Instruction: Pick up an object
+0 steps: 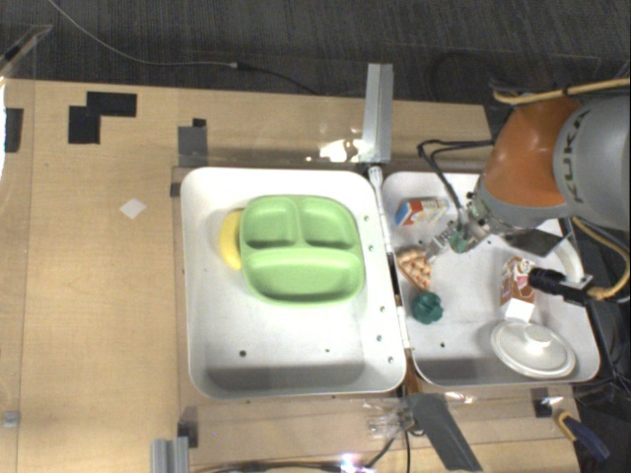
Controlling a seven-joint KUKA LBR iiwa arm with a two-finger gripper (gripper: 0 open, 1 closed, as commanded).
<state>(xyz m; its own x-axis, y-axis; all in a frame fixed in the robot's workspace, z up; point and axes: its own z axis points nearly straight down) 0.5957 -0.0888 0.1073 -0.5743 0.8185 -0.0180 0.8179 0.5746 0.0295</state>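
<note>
Left bin (212, 294), green tray (300, 247), maybe banana (230, 240)

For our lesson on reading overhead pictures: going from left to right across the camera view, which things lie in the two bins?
Yellow banana-like piece → green three-compartment plastic tray → brown waffle-patterned pastry piece → small dark green round object → white round lid with a knob.

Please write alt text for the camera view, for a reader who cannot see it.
A grey robot arm reaches from the right over the right bin, its hand low above a pizza slice toy, a dark green toy and a white lid. The left bin holds a green divided tray partly covering a yellow object.
</note>
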